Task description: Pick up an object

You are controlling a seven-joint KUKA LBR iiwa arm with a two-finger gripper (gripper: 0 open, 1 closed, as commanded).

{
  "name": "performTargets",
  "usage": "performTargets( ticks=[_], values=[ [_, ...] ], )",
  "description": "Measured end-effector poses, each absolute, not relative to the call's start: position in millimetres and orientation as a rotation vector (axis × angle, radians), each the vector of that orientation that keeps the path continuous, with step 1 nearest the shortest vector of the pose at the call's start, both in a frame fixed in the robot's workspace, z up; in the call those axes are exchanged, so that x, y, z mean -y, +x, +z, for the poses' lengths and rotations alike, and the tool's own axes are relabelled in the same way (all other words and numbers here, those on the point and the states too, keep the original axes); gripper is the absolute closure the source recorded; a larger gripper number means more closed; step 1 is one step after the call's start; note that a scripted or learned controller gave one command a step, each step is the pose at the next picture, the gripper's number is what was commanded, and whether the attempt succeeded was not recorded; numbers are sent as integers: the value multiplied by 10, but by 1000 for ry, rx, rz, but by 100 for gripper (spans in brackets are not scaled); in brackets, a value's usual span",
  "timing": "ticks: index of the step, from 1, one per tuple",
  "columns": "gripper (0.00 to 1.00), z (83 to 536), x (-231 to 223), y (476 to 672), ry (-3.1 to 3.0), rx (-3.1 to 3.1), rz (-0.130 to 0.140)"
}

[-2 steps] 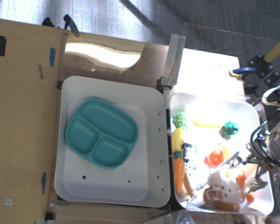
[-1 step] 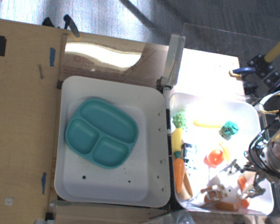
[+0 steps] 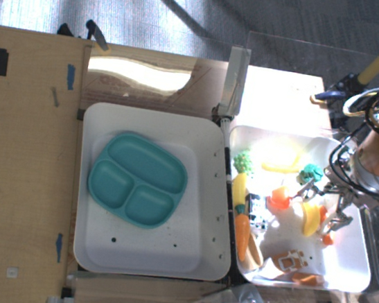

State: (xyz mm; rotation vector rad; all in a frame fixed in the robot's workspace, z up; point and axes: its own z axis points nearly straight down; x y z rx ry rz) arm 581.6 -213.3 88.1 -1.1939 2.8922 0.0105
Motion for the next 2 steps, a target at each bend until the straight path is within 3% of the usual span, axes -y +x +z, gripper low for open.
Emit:
performTargets(
  ticks=[1, 2],
  values=[
    [0, 891, 1966, 5250, -1264, -2867, -4],
    [100, 1022, 1943, 5300, -1257, -2854, -11]
  ],
)
